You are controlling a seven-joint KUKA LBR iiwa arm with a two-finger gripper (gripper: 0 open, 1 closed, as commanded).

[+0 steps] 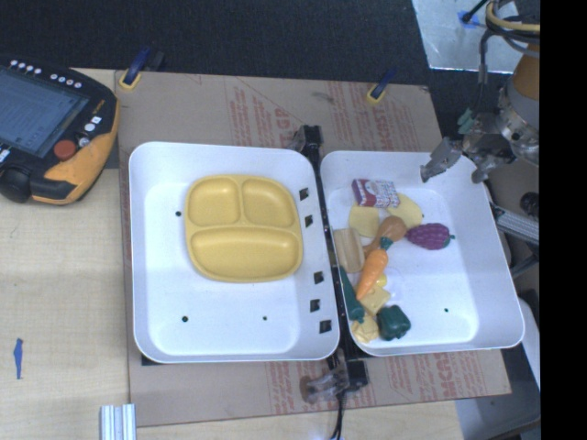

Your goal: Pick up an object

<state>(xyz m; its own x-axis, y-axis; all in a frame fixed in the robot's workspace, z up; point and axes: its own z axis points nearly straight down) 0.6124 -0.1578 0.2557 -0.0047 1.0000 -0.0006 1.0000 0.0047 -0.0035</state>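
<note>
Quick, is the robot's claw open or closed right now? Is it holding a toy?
Two-finger gripper: open, holding nothing, above the far right corner of the right white bin.

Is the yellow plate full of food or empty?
Empty. The yellow plate in the left bin shows three bare compartments. The toy food, like the carrot, lies in the right bin.

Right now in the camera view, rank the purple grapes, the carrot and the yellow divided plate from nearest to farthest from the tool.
From the tool:
1. Purple grapes, middle of the right bin.
2. Carrot, toward that bin's left side.
3. Yellow divided plate, in the left bin.
</note>
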